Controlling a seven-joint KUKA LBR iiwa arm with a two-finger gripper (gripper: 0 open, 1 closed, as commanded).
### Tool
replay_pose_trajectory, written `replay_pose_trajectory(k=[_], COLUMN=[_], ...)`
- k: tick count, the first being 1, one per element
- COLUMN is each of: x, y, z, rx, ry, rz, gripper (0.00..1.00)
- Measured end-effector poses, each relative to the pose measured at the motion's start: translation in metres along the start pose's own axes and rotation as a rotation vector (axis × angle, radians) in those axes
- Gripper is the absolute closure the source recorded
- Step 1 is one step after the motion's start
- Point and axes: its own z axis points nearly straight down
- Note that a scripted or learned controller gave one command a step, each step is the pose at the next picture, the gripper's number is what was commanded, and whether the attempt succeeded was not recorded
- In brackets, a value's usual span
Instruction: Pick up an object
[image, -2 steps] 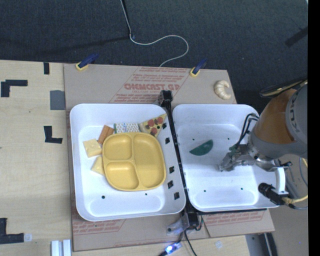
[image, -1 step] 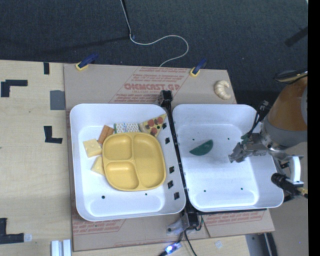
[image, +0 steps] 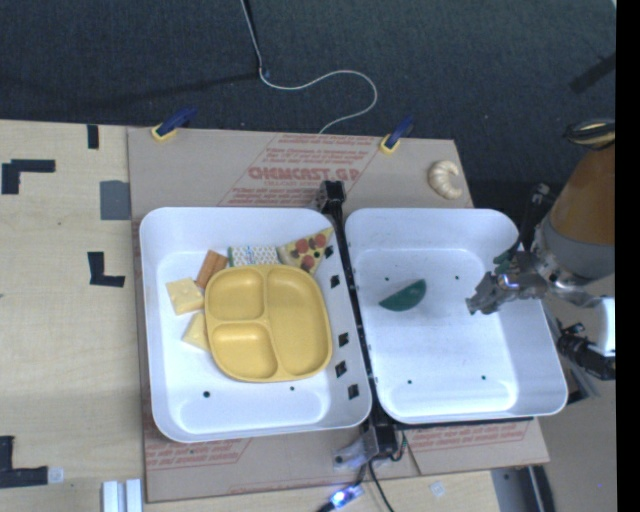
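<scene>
**Gripper poised over the right bin, green object lying apart**

At the far left, the counter (image: 60, 330) showed bare pale wood with a few black marks. On it lay a cardboard sheet (image: 300, 170) with red lettering, held by two blue-and-yellow clamps at its far edge. The left bin (image: 160, 380) held a yellow divided plate (image: 268, 322) near its middle, with flat tan and orange pieces (image: 190, 290) tucked against and partly under the plate's left and far sides. The right bin (image: 520, 385) touched the left one along a shared edge. In it, a small dark green object (image: 404, 295) lay on the floor toward the left and far side. Well apart from it, near the bin's right wall, was the gripper (image: 488, 298); whether its fingers were apart or together could not be told, and nothing showed between them. The arm (image: 585, 215) rose behind it at the right.
</scene>
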Motion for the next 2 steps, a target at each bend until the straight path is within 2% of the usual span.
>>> replay_pose_trajectory(k=[1, 2], x=[0.001, 0.051], y=[0.001, 0.024], z=[-0.028, -0.037], rx=[0.002, 0.003], ry=[0.0, 0.002], rz=[0.0, -0.003], gripper=[1.0, 1.0])
